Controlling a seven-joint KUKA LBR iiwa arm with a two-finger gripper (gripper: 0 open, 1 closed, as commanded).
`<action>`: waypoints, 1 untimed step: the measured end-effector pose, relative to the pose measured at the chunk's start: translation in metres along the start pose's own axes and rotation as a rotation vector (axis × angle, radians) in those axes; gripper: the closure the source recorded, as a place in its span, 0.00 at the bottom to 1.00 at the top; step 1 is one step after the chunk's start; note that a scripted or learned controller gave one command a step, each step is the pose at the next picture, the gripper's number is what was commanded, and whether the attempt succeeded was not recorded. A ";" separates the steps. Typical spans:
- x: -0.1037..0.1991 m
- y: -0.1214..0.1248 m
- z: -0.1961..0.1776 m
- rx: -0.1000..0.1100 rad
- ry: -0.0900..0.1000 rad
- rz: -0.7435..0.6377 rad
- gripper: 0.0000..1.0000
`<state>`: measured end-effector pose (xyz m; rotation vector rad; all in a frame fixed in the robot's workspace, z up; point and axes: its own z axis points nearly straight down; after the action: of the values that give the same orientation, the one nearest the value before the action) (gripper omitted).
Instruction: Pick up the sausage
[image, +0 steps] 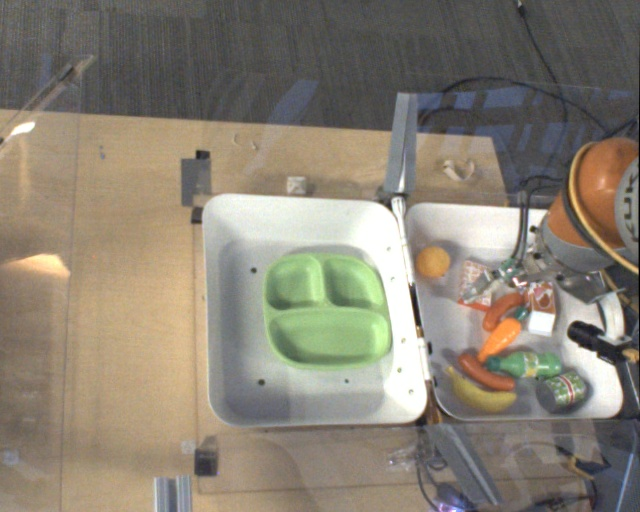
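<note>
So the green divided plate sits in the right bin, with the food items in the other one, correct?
Not quite. The camera view shows the green divided plate in the left bin; the food items, among them the sausage and banana, lie in the right bin.

One fixed overhead camera, slanted view down, bench (120, 300) and both white bins (225, 300) in frame
</note>
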<state>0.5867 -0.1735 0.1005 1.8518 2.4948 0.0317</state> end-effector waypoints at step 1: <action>-0.015 -0.045 -0.001 0.000 0.003 -0.039 0.00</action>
<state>0.5478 -0.2007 0.1000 1.8035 2.5323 0.0336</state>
